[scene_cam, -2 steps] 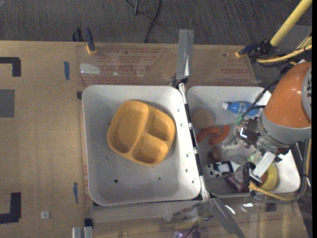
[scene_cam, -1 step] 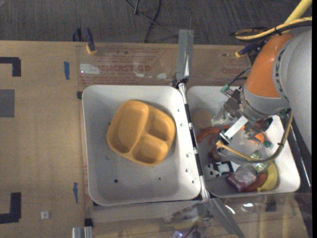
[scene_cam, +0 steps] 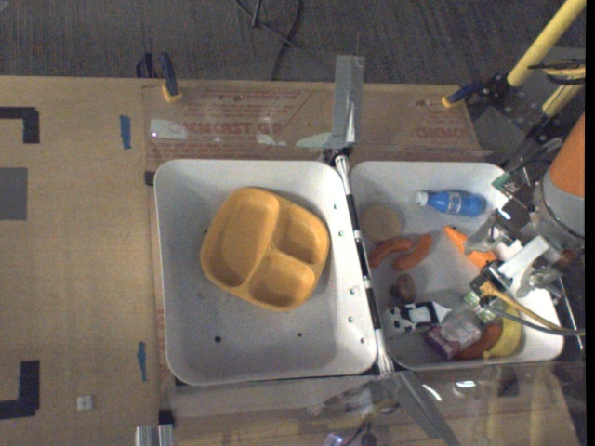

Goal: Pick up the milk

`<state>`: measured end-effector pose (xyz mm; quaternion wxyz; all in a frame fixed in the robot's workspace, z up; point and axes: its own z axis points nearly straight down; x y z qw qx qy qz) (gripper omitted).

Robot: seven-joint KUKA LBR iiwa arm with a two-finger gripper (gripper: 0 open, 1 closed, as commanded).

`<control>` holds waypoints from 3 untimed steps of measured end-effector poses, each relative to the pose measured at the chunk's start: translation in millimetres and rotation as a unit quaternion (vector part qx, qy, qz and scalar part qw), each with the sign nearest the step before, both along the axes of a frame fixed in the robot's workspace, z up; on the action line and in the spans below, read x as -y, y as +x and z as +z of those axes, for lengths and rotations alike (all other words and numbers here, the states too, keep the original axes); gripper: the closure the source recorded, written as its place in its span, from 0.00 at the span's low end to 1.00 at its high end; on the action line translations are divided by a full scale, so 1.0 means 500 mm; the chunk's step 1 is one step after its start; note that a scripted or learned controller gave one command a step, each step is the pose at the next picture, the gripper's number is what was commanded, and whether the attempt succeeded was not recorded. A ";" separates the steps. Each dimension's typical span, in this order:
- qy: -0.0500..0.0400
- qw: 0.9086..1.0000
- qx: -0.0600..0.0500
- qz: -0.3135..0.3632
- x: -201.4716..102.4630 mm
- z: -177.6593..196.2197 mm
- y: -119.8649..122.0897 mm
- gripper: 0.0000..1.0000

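Note:
The milk [scene_cam: 415,317] is a small white carton with black cow patches. It lies on its side near the front left corner of the right bin [scene_cam: 409,179]. My gripper [scene_cam: 480,297] hangs low over the front right part of that bin, to the right of the carton and apart from it. The grey wrist with its orange band [scene_cam: 569,170] reaches in from the right edge. Below the gripper's tip lie a clear wrapper [scene_cam: 459,324] and a purple packet [scene_cam: 444,343].
The right bin also holds a blue bottle [scene_cam: 453,202], a round bun [scene_cam: 380,220], a sausage [scene_cam: 402,249], an orange piece [scene_cam: 456,238], a brown lump [scene_cam: 403,286] and a banana [scene_cam: 508,338]. A yellow divided plate [scene_cam: 266,248] sits in the left bin [scene_cam: 186,323].

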<state>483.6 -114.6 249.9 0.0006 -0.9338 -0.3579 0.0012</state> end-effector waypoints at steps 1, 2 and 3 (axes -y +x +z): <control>0.000 1.000 0.000 -0.030 -0.190 0.369 0.002 0.00; 0.000 0.996 0.000 -0.087 -0.476 0.153 -0.009 0.00; 0.000 0.997 0.000 -0.071 -0.630 -0.087 0.005 0.00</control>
